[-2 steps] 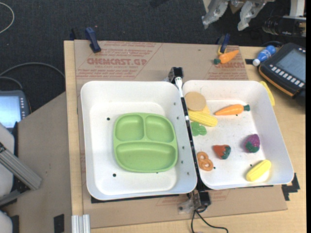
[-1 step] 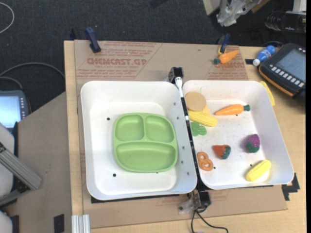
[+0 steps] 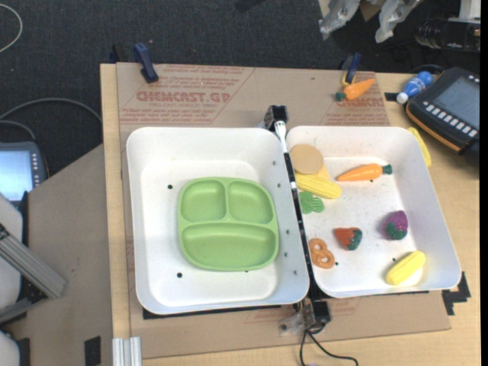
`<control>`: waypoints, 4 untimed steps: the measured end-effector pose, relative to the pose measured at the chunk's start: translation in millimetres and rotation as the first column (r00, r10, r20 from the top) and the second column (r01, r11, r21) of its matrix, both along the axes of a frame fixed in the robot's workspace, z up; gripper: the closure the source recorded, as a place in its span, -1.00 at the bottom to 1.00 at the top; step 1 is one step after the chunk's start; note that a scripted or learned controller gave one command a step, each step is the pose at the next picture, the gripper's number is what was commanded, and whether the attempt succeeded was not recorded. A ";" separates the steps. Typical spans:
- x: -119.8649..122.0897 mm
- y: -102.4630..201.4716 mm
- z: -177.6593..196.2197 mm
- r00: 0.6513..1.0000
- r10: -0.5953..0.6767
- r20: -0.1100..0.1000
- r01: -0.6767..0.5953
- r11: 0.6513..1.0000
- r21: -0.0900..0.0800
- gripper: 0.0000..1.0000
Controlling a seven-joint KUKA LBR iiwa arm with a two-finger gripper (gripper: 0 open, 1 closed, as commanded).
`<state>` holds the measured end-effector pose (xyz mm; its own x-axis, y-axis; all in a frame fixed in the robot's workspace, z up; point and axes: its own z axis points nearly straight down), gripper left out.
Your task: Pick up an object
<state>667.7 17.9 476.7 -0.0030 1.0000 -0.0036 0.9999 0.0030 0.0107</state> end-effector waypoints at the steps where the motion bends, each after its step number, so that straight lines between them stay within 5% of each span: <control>1: 0.6 0.5 11.2 1.000 0.001 0.006 -0.001 1.000 -0.001 1.00; 2: 0.6 0.5 10.7 1.000 0.001 0.005 -0.001 1.000 -0.001 -1.00; 3: 1.1 0.9 22.0 1.000 0.002 0.011 -0.002 1.000 -0.003 1.00; 4: 1.1 0.9 21.5 1.000 0.002 0.009 -0.002 1.000 -0.003 -1.00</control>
